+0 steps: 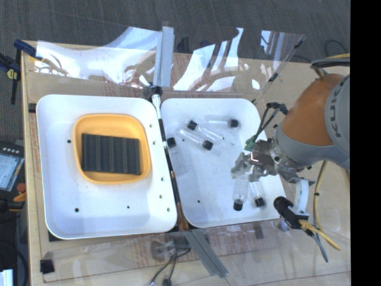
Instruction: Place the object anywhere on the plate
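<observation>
Lower right of frame: gripper low over the right bin, above two clear black-capped vials; whether its jaws are open or closed cannot be told. Upper centre: further vials lie loose. Left bin: yellow plate bearing a dark ribbed insert.

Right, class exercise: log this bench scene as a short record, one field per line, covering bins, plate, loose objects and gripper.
left bin: holds the yellow plate with a dark ribbed insert
right bin: holds several clear tubes with black caps
gripper: low over the right bin's right side, above two tubes
task state: no tube on the plate yet
</observation>
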Controlling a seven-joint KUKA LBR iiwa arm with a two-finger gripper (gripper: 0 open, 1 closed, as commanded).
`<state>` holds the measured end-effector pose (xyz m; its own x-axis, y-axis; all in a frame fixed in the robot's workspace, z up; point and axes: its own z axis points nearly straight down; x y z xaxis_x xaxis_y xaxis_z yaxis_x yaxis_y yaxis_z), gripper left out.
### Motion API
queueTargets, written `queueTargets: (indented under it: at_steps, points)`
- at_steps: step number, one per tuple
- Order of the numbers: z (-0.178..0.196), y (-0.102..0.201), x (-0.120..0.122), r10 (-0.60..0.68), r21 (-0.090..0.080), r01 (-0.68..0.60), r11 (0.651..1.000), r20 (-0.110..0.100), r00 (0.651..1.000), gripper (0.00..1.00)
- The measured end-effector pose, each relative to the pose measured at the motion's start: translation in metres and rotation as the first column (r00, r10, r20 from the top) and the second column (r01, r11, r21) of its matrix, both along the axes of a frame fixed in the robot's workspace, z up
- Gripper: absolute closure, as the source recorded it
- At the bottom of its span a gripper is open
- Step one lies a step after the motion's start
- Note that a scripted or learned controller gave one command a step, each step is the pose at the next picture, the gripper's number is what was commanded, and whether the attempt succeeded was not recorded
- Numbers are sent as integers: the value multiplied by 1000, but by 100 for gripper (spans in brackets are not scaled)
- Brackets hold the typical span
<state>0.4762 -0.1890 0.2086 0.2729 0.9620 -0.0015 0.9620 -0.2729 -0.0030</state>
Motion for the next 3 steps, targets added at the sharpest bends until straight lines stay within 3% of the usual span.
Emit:
queueTargets:
  at_steps: [1,2,3]
  points:
    - [42,30,22,182,2,-182,983,0,983,100]
    - [40,52,84,471,1,-471,882,2,882,100]
    - [41,52,84,471,1,-471,882,2,882,0]
